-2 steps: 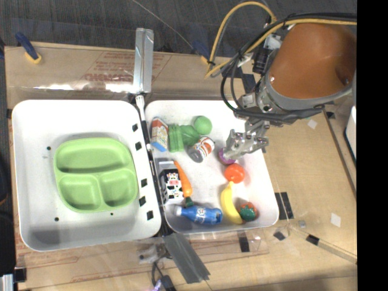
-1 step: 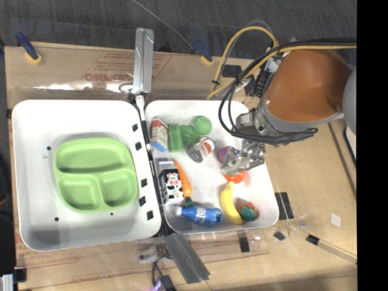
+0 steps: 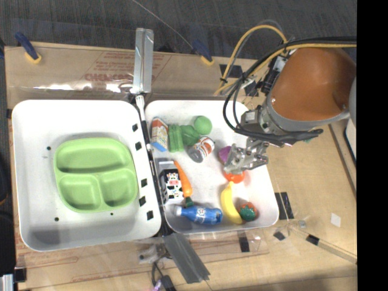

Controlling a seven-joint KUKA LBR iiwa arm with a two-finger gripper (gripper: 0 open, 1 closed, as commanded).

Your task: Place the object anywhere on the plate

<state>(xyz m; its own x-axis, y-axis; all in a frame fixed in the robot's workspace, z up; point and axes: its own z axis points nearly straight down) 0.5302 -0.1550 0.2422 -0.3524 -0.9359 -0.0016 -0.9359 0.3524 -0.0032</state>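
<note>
You had the gripper (image 3: pixel 247 160) down inside the right bin (image 3: pixel 267 190), toward its right wall, with the grey arm and its orange band (image 3: pixel 312 83) reaching in over that bin's upper right corner. How wide its grip stood, or whether it had hold of anything, could not be told from this angle; the metal parts blurred together. Directly under the gripper sat a small orange piece (image 3: pixel 234 177), and just to the left of the gripper a purple object (image 3: pixel 225 154) lay on the bin floor.

Taking the right bin as your reference: along its left wall you had a red-and-white can (image 3: pixel 158 130) at the top and a cow-print carton (image 3: pixel 173 185) lower down, with a carrot (image 3: pixel 183 179) lying just beside the carton. A green toy (image 3: pixel 189 132) lay across the upper middle, and a small tipped can (image 3: pixel 200 150) sat just below it. Near the front edge a blue bottle (image 3: pixel 200 214) lay on its side, and a banana (image 3: pixel 229 204) curved beside a strawberry (image 3: pixel 247 211) in the front right part.

The green plate (image 3: pixel 94 174), with its three compartments, sat in the left bin (image 3: pixel 30 162), well apart from the gripper and from every object in the right bin.
</note>
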